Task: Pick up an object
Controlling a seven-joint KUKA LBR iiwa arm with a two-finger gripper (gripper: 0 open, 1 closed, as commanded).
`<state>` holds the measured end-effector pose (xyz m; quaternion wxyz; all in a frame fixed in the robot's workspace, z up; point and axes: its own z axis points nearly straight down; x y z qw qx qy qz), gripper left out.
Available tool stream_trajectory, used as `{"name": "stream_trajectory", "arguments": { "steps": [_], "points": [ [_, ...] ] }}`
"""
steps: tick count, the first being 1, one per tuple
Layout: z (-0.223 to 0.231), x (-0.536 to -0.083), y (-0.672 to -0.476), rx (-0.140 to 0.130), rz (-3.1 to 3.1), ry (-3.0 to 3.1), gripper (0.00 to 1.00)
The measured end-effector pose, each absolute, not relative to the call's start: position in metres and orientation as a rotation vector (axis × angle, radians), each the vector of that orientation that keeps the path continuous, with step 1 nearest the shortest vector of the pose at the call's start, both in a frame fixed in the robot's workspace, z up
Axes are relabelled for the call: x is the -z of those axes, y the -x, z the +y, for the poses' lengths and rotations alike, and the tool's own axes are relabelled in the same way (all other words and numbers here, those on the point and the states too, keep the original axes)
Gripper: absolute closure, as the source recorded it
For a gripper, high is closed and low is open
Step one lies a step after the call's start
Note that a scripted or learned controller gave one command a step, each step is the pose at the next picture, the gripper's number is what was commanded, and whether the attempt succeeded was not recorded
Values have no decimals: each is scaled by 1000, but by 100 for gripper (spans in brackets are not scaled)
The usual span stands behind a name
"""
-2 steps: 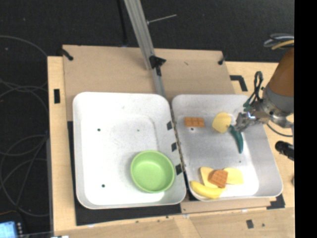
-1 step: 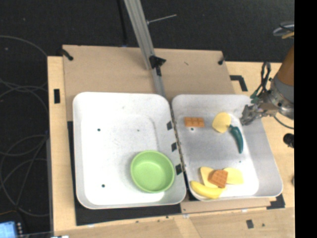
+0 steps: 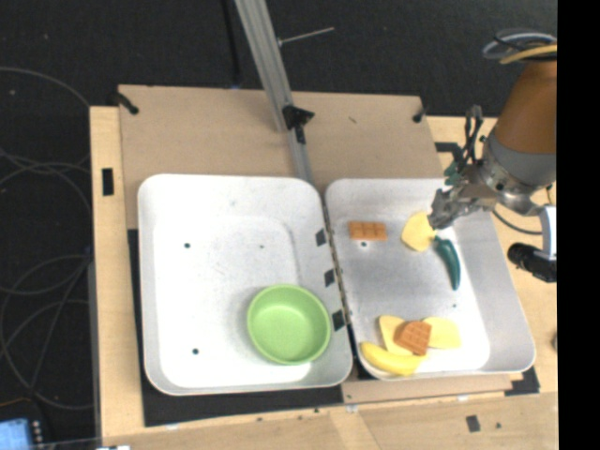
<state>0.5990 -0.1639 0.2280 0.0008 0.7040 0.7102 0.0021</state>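
gripper (image 3: 441, 216): over rounded yellow plastic piece (image 3: 417, 233); grasp state unreadable
risk: teal pepper-shaped toy (image 3: 450, 261) at 5 o'clock could be nudged

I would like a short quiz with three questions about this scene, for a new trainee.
1. True or false: the green bowl sits in the left bin.
2. Which item lies nearest the hand?
A. the orange waffle piece
B. the yellow piece
C. the banana
3. Fill in: the teal pepper lies in the ____ bin.

Key: 1 true; 2 B; 3 right.
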Motion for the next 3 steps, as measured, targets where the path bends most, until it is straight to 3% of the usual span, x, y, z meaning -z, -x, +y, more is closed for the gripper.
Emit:
{"name": "stream_trajectory", "arguments": {
  "steps": [3],
  "points": [
    [-1, -242, -600, -6, 2232, -2211, 100]
  ]
}}
